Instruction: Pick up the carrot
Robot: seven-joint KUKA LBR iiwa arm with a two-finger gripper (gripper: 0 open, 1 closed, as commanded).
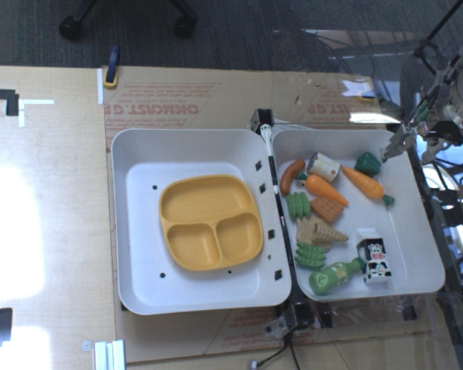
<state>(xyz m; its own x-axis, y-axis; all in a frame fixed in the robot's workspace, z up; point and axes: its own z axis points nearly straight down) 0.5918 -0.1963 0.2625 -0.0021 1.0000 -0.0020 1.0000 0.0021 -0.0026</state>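
A pale metallic hand (393,146) with thin fingers and tangled cables.

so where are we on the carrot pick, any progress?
Nothing looks done: the carrot lies loose in the right bin, its leafy end toward the bin's right wall. In hand: the pincer sits above the bin's upper right corner, apart from the carrot. Left: descend, grasp, lift. A second orange piece lies close beside the target.

Both white bins (131,230) look like smooth plastic with a slight sheen. The yellow divided plate (211,222) is matt plastic. The carrot (366,183) has a smooth, plastic look. Cardboard (185,106) beneath is dull; the table (38,206) resembles pale wood.
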